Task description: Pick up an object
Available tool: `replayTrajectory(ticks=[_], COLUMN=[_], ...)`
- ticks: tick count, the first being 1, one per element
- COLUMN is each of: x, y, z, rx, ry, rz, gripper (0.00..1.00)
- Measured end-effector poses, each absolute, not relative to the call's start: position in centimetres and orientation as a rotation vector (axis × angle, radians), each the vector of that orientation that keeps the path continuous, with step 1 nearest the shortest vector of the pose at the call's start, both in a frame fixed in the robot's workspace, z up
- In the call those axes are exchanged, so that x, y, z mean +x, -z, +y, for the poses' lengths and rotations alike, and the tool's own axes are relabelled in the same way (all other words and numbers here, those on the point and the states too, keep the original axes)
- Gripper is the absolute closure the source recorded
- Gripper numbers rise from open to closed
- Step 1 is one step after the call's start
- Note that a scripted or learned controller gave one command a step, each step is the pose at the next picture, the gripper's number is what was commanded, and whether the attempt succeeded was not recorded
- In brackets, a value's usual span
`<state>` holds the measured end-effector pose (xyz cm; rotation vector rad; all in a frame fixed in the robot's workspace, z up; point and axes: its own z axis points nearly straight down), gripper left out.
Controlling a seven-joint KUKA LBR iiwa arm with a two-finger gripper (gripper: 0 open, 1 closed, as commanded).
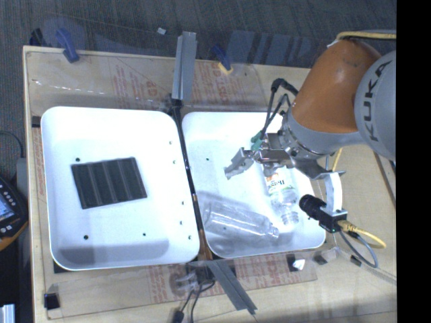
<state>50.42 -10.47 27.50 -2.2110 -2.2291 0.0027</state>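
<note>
Clear plastic is what I am after here: two see-through bottles lie in the right bin (202, 140). One bottle (281, 192) has a white label and lies near the bin's right side, with its cap end pointing toward the bin's front edge. The other bottle (237, 219) has no label I can read and lies flat along the bin's front edge, to the left of the first one. My gripper (237, 161) hangs over the middle of that bin, a bit behind both bottles, and its tips point toward the bin's left wall. I cannot tell if the jaws are spread or pressed together, because they look like one grey shape from up here. I see nothing between them. So I think the job is only started: the arm is over the right bin, but no bottle is picked up yet. Both bottles seem to rest on the bin floor. The labelled bottle lies just beside the wrist, to the right of the tips, not between them. The plain bottle is in front of the tips, apart from them. Over in the left bin (108, 126) a dark ridged block (108, 182) sits near its middle, far from the gripper. The reach, the close and the lift are all left to do.
</note>
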Motion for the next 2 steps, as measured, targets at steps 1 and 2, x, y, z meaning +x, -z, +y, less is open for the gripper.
replayTrajectory(ticks=[1,2], x=[53.6,55.8], y=[-26.5,-19.1], z=[-16.2,-21.0], rx=[-2.081,-2.228], ry=[-0.001,-0.005], rz=[-2.355,-2.207], gripper=[0.00,0.00])
